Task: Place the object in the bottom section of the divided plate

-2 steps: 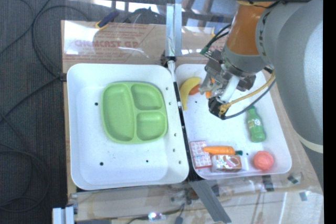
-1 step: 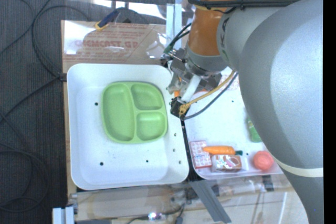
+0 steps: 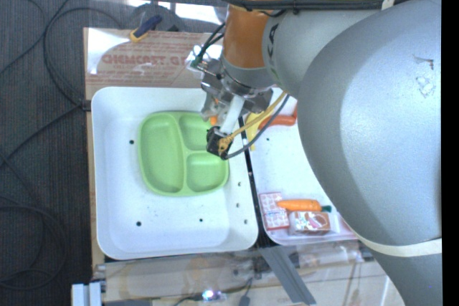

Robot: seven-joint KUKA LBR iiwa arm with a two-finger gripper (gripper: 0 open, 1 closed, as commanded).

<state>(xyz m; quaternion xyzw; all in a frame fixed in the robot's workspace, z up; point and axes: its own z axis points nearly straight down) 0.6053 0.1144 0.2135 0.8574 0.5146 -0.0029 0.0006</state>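
The grey arm [image 3: 373, 104] takes up the right of the view and reaches over the seam between the two white bins. The left bin [image 3: 115, 226] holds the green divided plate [image 3: 163, 154], which has one long section on its left and two smaller ones on its right, one above the other. The right bin [image 3: 276, 161] holds a carrot [image 3: 298, 205] beside some printed packets [image 3: 313, 223] near its lower edge. The hand [image 3: 219, 115] hangs over the plate's right rim, above the upper small section. I cannot tell whether it is clenched or released. A small orange piece [image 3: 213, 122] shows right at the hand, and I judge it to be the object. It is too small to identify, and I cannot tell whether it is gripped or merely lies close by. It seems light and small, probably a toy food with a smooth, slightly slippery skin, so it is best taken across its middle. It sits above the upper-right section, so the lower small section lies just beside it, towards the bottom of the view. A short shift that way would come before any release.
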